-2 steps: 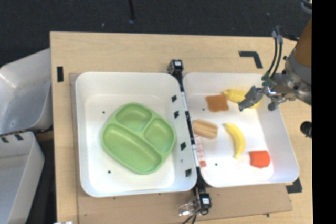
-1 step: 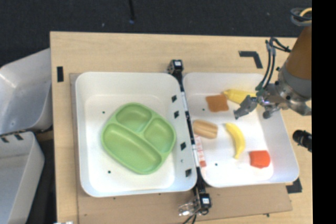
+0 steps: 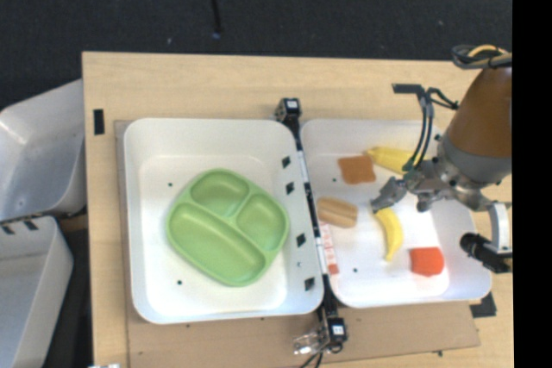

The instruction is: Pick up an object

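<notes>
One orange block [image 3: 426,261], two bananas [image 3: 391,232], two brown pieces [image 3: 356,169], one green plate [image 3: 228,225]; pincer [image 3: 388,195] hovers, grip unreadable.

**Materials and Finishes on the Bench**

A pale, matt wood-grain surface is being shown by the bench [image 3: 198,86]. Smooth white plastic with a soft sheen is being presented by the left bin [image 3: 142,271] and the right bin [image 3: 379,293]. A smooth, slightly glossy green plastic is being displayed by the divided plate [image 3: 228,226]. A glossy yellow skin is being shown by the banana [image 3: 391,232], a matt finish by the orange block [image 3: 426,261].
</notes>
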You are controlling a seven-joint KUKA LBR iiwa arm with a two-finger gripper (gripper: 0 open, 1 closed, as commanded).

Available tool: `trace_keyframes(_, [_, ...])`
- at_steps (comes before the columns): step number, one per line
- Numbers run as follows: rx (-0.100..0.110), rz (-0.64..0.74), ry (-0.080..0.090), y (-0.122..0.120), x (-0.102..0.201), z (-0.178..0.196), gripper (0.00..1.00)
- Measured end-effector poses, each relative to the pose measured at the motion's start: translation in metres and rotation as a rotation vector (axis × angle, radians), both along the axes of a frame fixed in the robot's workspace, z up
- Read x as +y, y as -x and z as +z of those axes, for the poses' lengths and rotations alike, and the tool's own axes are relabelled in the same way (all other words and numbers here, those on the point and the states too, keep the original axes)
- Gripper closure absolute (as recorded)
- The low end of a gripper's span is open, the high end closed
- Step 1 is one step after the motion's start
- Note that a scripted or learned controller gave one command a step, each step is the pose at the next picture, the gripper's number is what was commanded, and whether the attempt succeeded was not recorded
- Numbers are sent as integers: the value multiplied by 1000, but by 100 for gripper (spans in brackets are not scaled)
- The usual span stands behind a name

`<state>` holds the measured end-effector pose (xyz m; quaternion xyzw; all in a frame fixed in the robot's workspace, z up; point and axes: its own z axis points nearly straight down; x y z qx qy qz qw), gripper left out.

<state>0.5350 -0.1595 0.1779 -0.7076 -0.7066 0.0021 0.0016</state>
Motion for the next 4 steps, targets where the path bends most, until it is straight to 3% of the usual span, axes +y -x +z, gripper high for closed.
trace_keyframes(1, [-1, 0, 0, 6, 1, -62, 0])
trace_keyframes(2, [-9, -6, 0, 4, 0, -48, 100])
trace_keyframes(3, [-12, 4, 1, -7, 2, 2, 100])
trace_keyframes(4, [-12, 4, 2, 0, -3, 52, 100])
